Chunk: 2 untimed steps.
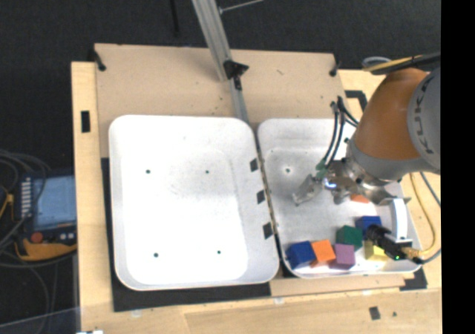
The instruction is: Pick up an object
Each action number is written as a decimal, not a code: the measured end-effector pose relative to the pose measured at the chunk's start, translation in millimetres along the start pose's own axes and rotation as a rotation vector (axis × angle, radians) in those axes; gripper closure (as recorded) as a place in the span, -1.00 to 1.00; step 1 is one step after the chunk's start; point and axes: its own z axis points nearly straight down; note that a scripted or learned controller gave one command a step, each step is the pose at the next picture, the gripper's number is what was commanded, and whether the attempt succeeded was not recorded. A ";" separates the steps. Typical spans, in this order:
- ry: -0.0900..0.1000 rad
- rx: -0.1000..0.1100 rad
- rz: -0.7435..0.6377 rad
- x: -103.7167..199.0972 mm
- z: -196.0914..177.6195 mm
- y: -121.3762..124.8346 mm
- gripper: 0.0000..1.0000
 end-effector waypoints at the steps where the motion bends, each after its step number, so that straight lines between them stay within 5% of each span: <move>1: 0.000 0.000 0.000 -0.7 42.0 -2.2 -1.00; 2: 0.004 -0.009 0.005 0.3 29.2 0.3 1.00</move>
